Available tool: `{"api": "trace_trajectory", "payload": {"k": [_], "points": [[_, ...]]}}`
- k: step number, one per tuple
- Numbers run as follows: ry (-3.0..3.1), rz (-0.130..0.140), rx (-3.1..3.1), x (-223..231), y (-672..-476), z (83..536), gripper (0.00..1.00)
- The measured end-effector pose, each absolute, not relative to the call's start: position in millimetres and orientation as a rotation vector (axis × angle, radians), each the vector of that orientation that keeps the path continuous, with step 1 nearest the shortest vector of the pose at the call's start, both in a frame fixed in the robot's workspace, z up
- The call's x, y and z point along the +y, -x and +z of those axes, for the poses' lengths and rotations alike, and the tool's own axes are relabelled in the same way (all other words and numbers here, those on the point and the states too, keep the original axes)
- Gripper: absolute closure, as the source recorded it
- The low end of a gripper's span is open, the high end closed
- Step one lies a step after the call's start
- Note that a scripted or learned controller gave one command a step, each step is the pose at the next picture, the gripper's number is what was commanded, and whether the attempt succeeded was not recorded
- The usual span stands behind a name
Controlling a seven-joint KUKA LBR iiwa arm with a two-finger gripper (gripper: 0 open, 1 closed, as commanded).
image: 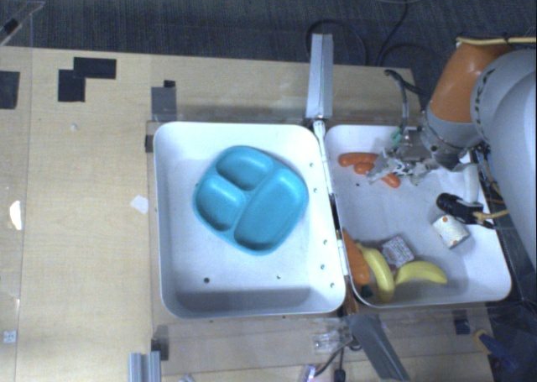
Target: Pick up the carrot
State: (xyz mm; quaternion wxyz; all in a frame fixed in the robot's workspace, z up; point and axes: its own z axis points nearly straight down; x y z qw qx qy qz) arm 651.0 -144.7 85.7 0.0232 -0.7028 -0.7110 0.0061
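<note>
The carrot [358, 160] is a short orange-red piece lying near the far left corner of the right bin [470, 279]. My gripper [394, 167] hangs low right at the carrot's right end, touching or nearly touching it. A small orange bit [391, 180] shows just below the gripper; I cannot tell whether it belongs to the carrot. The gripper body hides the spot where the two meet.
Two yellow bananas [379, 272] [422, 273], a grey packet [398, 249] and an orange thing [358, 263] lie at the right bin's near left. A blue divided plate [252, 198] sits in the left bin [176, 279]. The arm [470, 95] reaches in from the right.
</note>
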Motion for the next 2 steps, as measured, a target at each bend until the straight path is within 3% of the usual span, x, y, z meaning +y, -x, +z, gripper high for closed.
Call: {"api": "trace_trajectory", "payload": {"k": [1, 2], "points": [[2.178, 0.023, -2.214, -148, -652.4, 94, 1.0], [1.779, -0.006, -2.595, -50, -670.7, 185, 1.0]]}}
